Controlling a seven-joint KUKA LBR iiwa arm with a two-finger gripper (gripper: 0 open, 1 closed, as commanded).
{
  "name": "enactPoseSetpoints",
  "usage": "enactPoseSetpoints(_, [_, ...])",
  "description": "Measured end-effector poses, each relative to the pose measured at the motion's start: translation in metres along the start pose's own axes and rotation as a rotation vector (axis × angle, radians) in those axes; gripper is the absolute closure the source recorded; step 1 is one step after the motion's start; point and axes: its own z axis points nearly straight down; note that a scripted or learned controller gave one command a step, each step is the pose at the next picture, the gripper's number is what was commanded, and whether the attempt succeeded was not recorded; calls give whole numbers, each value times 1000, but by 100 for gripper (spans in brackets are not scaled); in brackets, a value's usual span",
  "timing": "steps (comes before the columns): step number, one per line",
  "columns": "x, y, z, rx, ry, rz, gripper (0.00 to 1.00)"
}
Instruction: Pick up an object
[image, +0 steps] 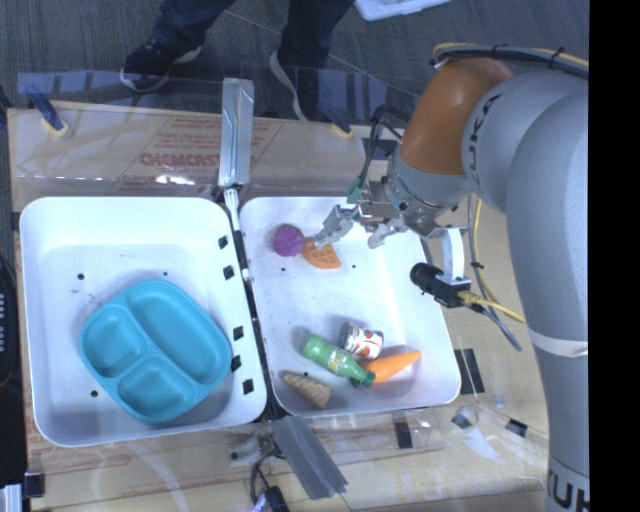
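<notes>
In the right bin (430, 310), my gripper (352, 236) hangs over the far part, its two fingers spread open. The left fingertip (322, 240) is right at the top edge of an orange wedge (324, 259), which lies on the bin floor and is not between the fingers. A purple ball (289, 240) rests just left of the wedge. Near the front lie a green bottle (336, 360), a small can (364, 341), a carrot (396, 364) and a tan cone-shaped piece (305, 389).
The left bin (50, 250) holds a blue divided plate (154, 348). A metal divider (236, 130) rises between the bins at the back. A black cable fitting (438, 284) hangs from the arm over the right bin's right wall.
</notes>
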Motion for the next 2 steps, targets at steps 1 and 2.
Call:
enactPoseSetpoints(1, [2,-49,75,5,0,0,0])
enactPoseSetpoints(2, [27,-132,117,0,2,-2,0])
